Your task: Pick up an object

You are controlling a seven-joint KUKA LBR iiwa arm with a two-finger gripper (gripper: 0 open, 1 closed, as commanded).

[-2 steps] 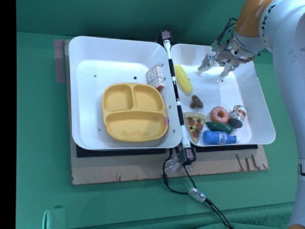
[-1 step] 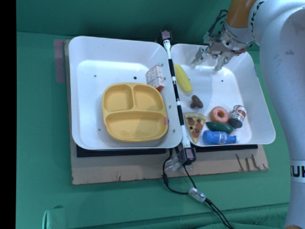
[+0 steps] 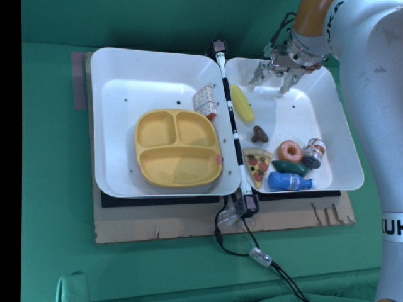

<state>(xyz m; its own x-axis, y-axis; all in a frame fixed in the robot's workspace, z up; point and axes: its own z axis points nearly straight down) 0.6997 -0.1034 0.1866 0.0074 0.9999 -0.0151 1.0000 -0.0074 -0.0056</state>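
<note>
White plastic, smooth and slightly glossy, forms both shallow bins: the left bin (image 3: 113,74) holds a yellow divided plate (image 3: 178,148) at about its 5 o'clock and a small patterned cube (image 3: 205,101) near its 3 o'clock rim, while the right bin (image 3: 340,137) holds the candidates for picking. The gripper (image 3: 272,82) hangs over the right bin's 12 o'clock corner with its fingers spread wide and nothing between them. No single object is named, so any will do; the nearest is the yellow corn cob (image 3: 242,102), lying lengthwise along the bin's 9 o'clock wall, at roughly 8 o'clock from the gripper. It looks like a hollow toy: light, stiff, with a bumpy surface that should give the pads some purchase, and best taken across its narrow middle, although the divider beside it may crowd one finger. Further toward 6 o'clock lie a small brown lump (image 3: 259,133), a flat pizza slice (image 3: 257,165) that would be hard to get under, a ringed orange doughnut (image 3: 289,151), a small tin can (image 3: 314,152) lying tilted, a dark green vegetable (image 3: 290,167), possibly a cucumber or pepper, though the view is too coarse to say, and a blue bottle (image 3: 289,182) on its side. The bottle and can are rounded and smooth, likely to roll or slip unless pinched squarely across their width; the doughnut looks softer and more forgiving.
</note>
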